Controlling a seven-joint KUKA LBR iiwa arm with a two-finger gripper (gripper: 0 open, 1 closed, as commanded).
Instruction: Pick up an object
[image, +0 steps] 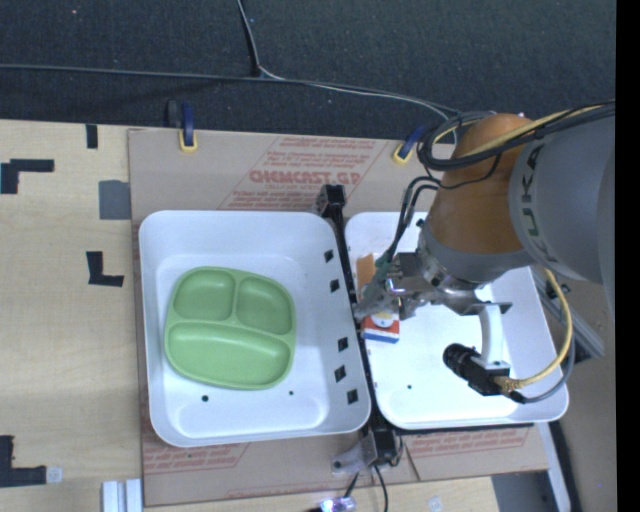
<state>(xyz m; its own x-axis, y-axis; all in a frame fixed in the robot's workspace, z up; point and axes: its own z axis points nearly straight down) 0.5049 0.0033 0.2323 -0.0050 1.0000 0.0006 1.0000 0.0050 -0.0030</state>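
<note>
Your jaws sit low at the right white bin's (520, 400) left wall, over a small red, white and blue packet (381, 329) — whether they're spread or pinching it I cannot tell — so count the pick unfinished, with lifting left.

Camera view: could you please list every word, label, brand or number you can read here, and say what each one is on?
"CHEMCAST GP" in red on the brown board under the bins; the smaller red lines around it are too blurred to read.
"KU", partly cut off, on the grey arm.
The small red, white and blue packet carries print, too small to read.
</note>
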